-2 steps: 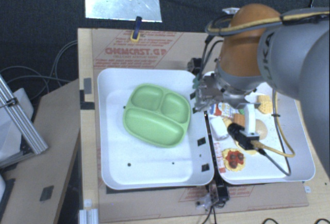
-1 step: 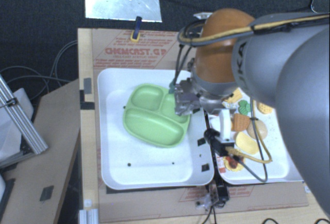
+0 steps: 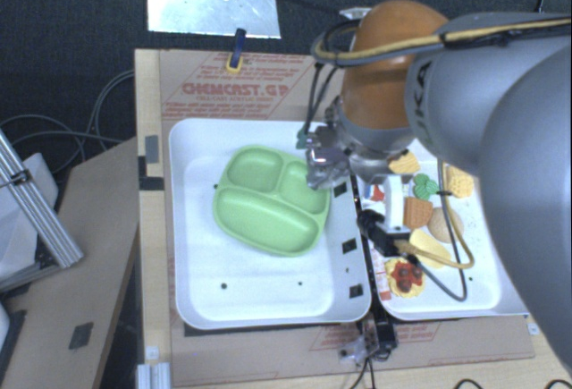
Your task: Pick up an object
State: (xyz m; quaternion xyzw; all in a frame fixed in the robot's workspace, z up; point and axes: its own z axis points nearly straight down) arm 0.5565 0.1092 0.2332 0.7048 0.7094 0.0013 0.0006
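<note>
In the left shallow white bin [image 3: 192,199] lay a green divided plastic tray [image 3: 268,199]; the gripper [image 3: 323,165] hovered at its right edge, grip unclear.

Robotics lab: white bins [image 3: 192,226] on cardboard-lined bench [image 3: 223,83], loose cables [image 3: 107,97], aluminium framing [image 3: 36,208].

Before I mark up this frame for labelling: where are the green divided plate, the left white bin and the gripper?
green divided plate [image 3: 268,219]: camera view, floor of its large front compartment.
left white bin [image 3: 259,300]: camera view, bare floor near its front wall.
gripper [image 3: 320,165]: camera view, metal tip over the plate's right edge.
</note>
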